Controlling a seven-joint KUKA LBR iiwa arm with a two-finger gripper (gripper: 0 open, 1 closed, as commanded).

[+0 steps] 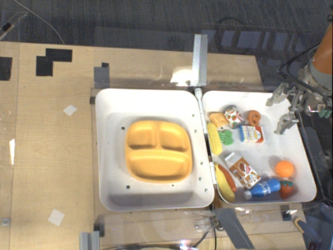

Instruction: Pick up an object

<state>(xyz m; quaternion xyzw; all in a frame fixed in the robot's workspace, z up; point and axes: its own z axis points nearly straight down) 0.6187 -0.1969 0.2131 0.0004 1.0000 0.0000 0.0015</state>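
Observation:
My gripper (281, 110) hangs over the far right corner of the right bin (307, 163), open, with nothing between its fingers. Just left of it in the bin lie a brown pretzel-like toy (253, 117), a small white carton (251, 134) and a small can (232, 116). Farther toward the front are an orange (283, 169), a blue bottle (264, 188), a red fruit (287, 189) and a brown box (244, 172). Along the bin's left wall rest a corn cob (213, 137) and a banana (225, 184).
The left bin (109, 139) holds a yellow divided plate (157, 151). A metal post (200, 61) stands behind the seam between the bins. The arm's orange band (323, 56) and cables sit at the right edge above the bin.

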